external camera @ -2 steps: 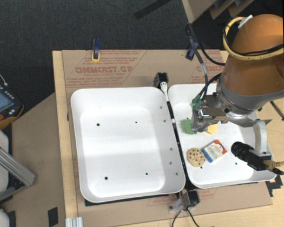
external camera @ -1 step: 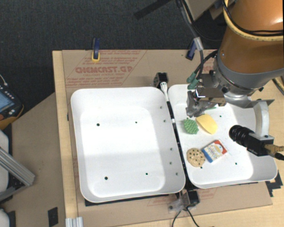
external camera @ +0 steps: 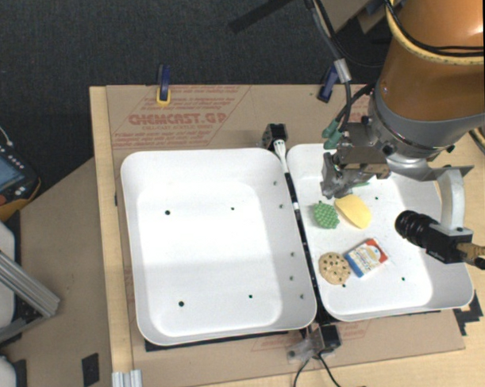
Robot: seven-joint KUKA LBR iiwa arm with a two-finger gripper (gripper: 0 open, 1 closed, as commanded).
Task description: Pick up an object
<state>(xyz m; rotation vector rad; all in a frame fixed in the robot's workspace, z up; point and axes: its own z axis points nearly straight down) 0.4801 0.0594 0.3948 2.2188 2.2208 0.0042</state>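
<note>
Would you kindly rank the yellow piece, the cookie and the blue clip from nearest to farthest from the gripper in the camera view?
1. Yellow piece, just below the gripper, right bin.
2. Cookie, near that bin's front edge.
3. Blue clip, far off at the board's back left.

Arm (external camera: 432, 63) enters from the upper right of the camera view. Large orange band at the top, grey segment below it, narrowing toward the wrist (external camera: 384, 140). Wrist pitched downward and to the left. Cables run along the wrist housing, with a small green fitting beside it. Gripper (external camera: 334, 189) hangs below the wrist, pointing down, its dark grey fingers low and close together at the tips. Nothing visible between the fingers. Whether they are parted or closed cannot be resolved from this angle.
</note>
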